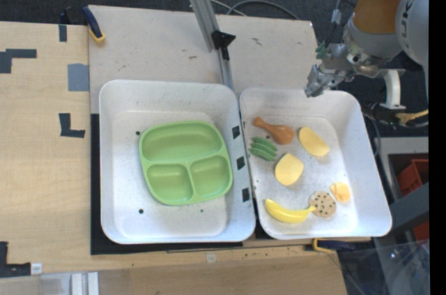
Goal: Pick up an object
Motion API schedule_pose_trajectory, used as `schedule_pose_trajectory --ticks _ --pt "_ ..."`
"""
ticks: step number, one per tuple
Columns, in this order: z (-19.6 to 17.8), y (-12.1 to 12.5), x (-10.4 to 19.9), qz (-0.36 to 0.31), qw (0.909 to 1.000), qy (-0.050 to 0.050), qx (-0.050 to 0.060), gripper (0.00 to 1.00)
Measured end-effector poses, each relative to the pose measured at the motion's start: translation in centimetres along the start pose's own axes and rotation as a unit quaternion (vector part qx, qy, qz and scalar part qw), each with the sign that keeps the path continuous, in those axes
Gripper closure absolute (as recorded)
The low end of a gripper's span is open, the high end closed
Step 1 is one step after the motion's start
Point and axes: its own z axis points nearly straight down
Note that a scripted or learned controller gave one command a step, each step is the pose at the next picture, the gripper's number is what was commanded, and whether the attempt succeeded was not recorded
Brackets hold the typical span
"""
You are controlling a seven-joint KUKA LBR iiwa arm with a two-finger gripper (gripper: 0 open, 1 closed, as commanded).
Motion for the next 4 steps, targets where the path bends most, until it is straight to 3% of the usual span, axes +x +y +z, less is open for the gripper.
schedule_pose_trajectory --ticks 3,4 --pt "-1.7 -4.5 16.6 -0.002 1.0000 0.001 0.000 1.00" --pt "0.2 -6.5 22.1 -0.001 1.0000 0.000 0.001 1.00"
